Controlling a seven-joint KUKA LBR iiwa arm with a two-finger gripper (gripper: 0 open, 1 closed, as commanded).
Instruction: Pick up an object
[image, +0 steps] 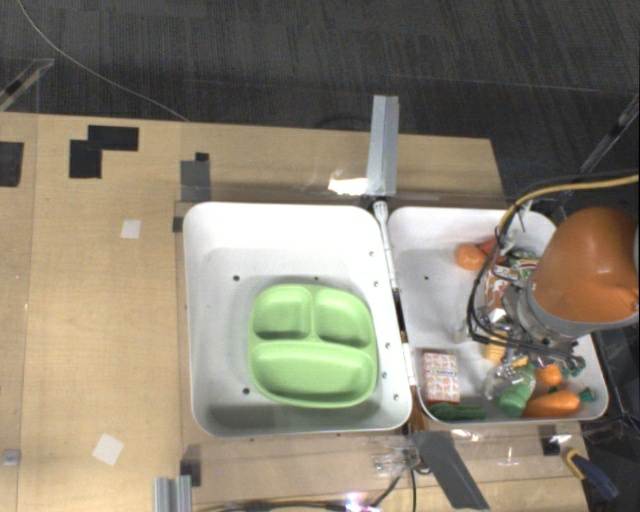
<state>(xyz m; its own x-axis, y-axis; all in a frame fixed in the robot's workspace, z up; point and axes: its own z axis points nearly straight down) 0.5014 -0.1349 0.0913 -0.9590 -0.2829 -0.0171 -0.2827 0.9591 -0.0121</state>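
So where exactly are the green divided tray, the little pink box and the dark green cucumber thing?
green divided tray (312, 345): camera view, on its large lower compartment.
pink box (440, 376): camera view, middle of its top face.
dark green cucumber (456, 410): camera view, middle of its length.

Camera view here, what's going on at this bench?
A grey and orange robot arm reaches from the right, low over the right bin, which holds small toy foods: a patterned packet, a dark green piece, orange carrot-like pieces and an orange item near the back. The wrist covers its end effector, so no grasp can be confirmed. The left bin holds a green divided plate, untouched.
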